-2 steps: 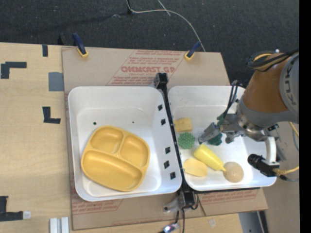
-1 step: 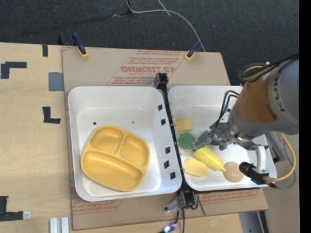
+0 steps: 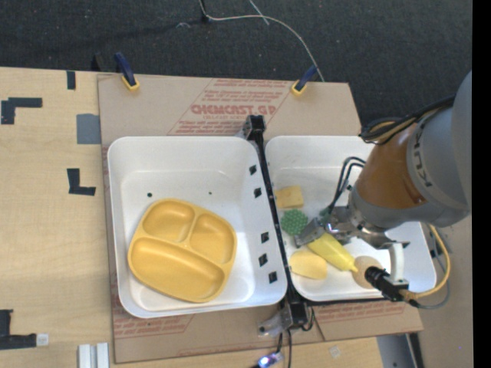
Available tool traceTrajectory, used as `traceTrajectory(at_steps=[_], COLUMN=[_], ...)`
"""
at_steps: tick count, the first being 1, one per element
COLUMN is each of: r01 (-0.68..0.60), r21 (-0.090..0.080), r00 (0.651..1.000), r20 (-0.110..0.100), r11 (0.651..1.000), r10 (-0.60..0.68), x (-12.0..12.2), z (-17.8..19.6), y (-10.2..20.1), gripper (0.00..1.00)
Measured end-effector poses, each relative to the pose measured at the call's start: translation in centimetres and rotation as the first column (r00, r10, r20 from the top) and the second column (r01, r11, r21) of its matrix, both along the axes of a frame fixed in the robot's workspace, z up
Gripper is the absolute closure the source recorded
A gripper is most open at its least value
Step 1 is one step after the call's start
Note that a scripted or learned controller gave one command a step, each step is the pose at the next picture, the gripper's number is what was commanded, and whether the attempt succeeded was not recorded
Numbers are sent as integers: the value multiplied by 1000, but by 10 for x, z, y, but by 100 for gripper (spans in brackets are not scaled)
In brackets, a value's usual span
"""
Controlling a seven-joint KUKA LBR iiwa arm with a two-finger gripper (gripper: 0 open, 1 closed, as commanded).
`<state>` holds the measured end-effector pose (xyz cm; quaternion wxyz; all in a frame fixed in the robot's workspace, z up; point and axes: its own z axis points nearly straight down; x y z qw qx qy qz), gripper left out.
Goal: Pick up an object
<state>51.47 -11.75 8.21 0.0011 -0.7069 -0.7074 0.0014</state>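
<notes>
Gripper (image 3: 313, 232): in right bin (image 3: 399, 278), opening unclear | green ball (image 3: 293, 221) at its 10 o'clock | yellow tray (image 3: 182, 248): left bin (image 3: 130, 167)

The brown cardboard sheet (image 3: 230, 110) under the two bins carries red printing along its far edge. The large line reads "CHEMCAST GP", the last letters partly behind the black divider clip between the bins. Smaller red lines sit above and below it, too fine to read from here. Nothing else bears legible writing.
</notes>
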Motion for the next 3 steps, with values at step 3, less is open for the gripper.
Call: traceTrajectory(at_steps=[3], r01=[0], r21=[-1], r00=[1000], r20=[7], r11=[1000], r10=[0], x=[11], z=[120], y=[-12], gripper=[100])
